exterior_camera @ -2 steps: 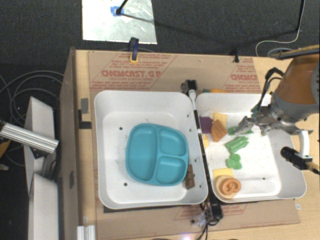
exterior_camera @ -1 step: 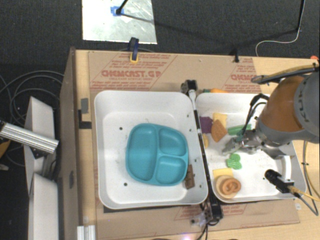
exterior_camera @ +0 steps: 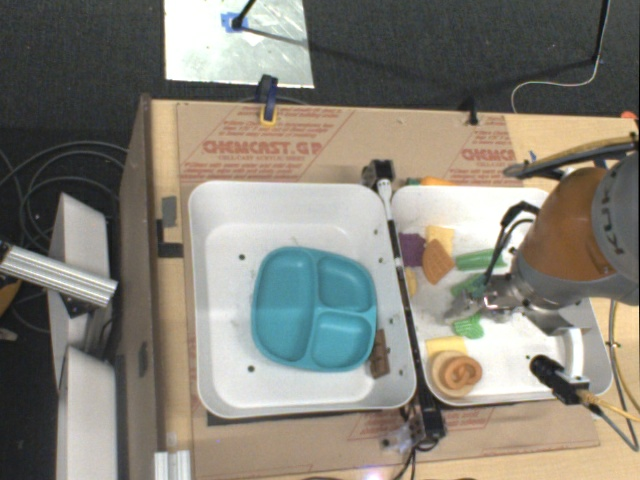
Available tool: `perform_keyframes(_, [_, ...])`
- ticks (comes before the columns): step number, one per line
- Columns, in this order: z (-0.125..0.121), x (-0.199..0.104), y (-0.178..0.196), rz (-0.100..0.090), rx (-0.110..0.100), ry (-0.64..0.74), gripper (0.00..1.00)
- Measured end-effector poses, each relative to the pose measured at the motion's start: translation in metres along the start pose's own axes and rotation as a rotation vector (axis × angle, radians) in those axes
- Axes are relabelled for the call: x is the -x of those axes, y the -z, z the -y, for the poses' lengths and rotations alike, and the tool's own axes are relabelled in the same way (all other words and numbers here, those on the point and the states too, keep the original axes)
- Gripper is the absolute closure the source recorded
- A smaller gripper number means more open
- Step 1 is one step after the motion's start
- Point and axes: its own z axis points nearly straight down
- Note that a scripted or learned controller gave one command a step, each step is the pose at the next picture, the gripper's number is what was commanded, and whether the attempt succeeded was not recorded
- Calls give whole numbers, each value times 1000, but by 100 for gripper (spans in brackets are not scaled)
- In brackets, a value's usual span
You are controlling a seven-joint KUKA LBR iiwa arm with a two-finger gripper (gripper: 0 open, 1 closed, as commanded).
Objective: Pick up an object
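My gripper (exterior_camera: 478, 305) hangs low over the middle of the right bin (exterior_camera: 520, 200), with the arm reaching in from the right. Just under and around it lie several green pieces: one long green piece (exterior_camera: 474, 261) above it, one (exterior_camera: 463, 288) at its left side and one (exterior_camera: 468, 329) just below. It is unclear whether any of them is between the fingers. To the left are a yellow block (exterior_camera: 439, 236), an orange-brown piece (exterior_camera: 436, 262) and a purple piece (exterior_camera: 410, 247).
A tan cup with a brown swirl (exterior_camera: 458, 372) and a pale yellow piece (exterior_camera: 446, 345) sit at the right bin's front left. A blue divided plate (exterior_camera: 314, 308) lies in the left bin (exterior_camera: 230, 228), with a brown item (exterior_camera: 380, 354) by its right wall.
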Motion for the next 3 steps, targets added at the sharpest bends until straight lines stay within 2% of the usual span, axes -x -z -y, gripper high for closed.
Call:
perform_keyframes(1, [-2,0,11,2,7,1,100])
perform_keyframes(2, [-1,-107,105,-4,13,15,100])
perform_keyframes(3, [-66,-162,158,-1,14,12,100])
